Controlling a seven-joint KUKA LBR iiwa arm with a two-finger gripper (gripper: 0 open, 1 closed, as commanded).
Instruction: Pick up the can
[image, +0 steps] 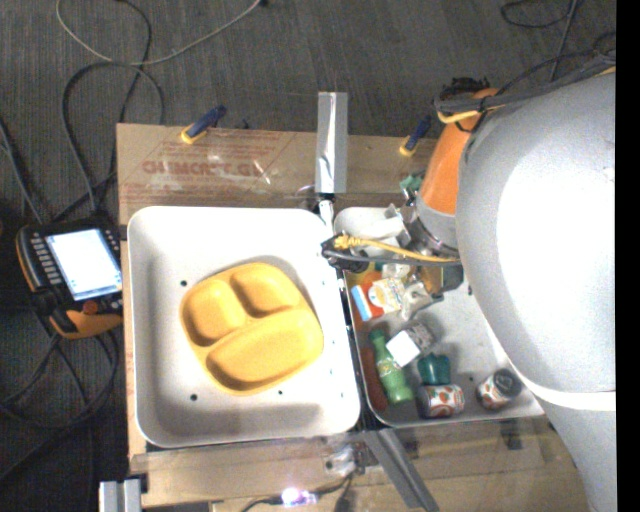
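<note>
1. Reaching into the right bin (470, 330) from the right, the grey arm (545, 240) has its orange-banded wrist over that bin's far end; by my judgement this is the approach step, with nothing lifted yet.
2. The gripper (400, 262) sits low over clutter near the bin's far left corner; whether it is apart or together cannot be told.
3. The can (439, 400), red and silver, lies on its side against the bin's near edge, well apart from the gripper.
4. Next, the gripper likely must travel toward the near edge and descend over the can, avoiding the green bottle (388, 370) and a second small can (496, 389) nearby.
5. The arm's bulk hides the bin's right side.
6. The left bin (150, 300) holds a yellow divided tray (252, 325).
</note>
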